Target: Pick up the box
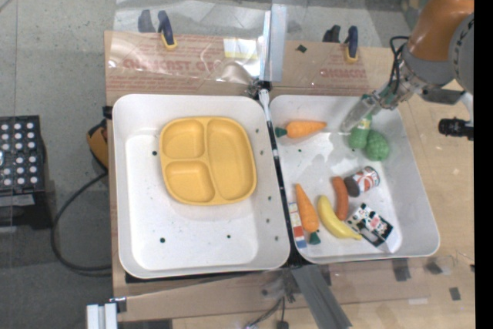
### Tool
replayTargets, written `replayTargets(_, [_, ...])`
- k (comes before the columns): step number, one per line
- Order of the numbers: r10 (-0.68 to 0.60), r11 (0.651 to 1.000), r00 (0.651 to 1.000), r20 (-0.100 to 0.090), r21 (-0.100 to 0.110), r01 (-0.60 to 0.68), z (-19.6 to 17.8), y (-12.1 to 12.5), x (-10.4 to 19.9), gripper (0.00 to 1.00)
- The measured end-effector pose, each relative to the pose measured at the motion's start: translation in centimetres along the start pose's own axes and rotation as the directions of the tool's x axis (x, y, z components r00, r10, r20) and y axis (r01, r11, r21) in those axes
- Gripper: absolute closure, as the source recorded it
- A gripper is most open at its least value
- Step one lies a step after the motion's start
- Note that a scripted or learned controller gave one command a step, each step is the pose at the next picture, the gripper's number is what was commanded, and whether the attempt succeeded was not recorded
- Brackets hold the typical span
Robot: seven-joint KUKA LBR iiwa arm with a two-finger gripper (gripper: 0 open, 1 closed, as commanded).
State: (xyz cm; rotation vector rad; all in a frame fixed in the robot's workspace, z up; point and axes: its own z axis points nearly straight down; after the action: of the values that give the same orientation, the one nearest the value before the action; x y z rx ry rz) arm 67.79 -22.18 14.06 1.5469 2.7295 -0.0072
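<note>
Right bin (416, 239) holds box (370, 225), banana (333, 219); left bin (131, 243) holds yellow tray (208, 159)

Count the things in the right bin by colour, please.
Orange: 3, carrots
Green: 1, broccoli
Yellow: 1, banana
Red and white: 1, can
Black and white: 1, box
Multicoloured: 1, small pack
Total: 8

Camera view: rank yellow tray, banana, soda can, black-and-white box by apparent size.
1. yellow tray, by far the largest.
2. banana and black-and-white box: they look about alike, so I won't rank them.
3. soda can, smallest.
</note>
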Motion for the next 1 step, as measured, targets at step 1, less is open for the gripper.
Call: replayTargets(1, [-0.07, 0.998, 0.998, -0.003, -0.002, 0.07, 0.01, -7.38, 4.42, 0.0])
